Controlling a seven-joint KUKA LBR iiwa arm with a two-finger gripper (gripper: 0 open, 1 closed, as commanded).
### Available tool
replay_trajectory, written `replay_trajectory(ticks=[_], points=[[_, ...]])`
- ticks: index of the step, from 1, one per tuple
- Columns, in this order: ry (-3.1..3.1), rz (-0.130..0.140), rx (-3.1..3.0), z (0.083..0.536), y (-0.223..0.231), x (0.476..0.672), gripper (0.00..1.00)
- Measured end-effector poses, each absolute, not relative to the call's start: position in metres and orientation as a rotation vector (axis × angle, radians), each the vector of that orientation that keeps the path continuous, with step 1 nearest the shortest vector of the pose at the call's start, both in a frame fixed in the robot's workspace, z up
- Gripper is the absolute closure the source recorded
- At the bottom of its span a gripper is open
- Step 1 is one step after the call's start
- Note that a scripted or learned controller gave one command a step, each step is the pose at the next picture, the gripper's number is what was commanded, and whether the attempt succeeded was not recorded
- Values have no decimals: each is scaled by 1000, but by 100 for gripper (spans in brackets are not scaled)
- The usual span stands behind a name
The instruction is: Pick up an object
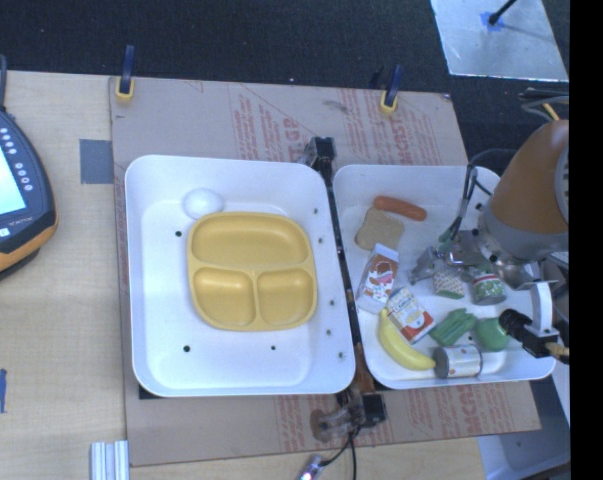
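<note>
- Gripper (443,260) is down in the right bin (353,268), right half, over the clutter; can't tell its state or whether it has anything.
- Right bin items: sausage (399,208) far side, brown bread slice (379,230) just near of it, banana (401,346) at near edge, silver can (459,362) right of banana, green pieces (459,325) between.
- Two small cartons (379,277) mid-bin, left of gripper.
- Left bin (151,268) holds yellow divided plate (251,268); white egg (202,203) at plate's far-left corner.
</note>
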State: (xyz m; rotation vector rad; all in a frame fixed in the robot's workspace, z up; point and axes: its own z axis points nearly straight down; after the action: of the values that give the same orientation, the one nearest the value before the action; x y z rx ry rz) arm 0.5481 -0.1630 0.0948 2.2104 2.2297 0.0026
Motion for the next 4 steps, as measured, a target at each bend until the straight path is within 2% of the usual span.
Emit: replay_trajectory(ticks=[1,2,3,4], points=[[2229,-4,2217,92,-143,595,0],[2227,-2,2220,92,-98,653,0],[2227,-1,2219,119,-103,657,0],[2233,-3,2216,129,-103,656,100]])
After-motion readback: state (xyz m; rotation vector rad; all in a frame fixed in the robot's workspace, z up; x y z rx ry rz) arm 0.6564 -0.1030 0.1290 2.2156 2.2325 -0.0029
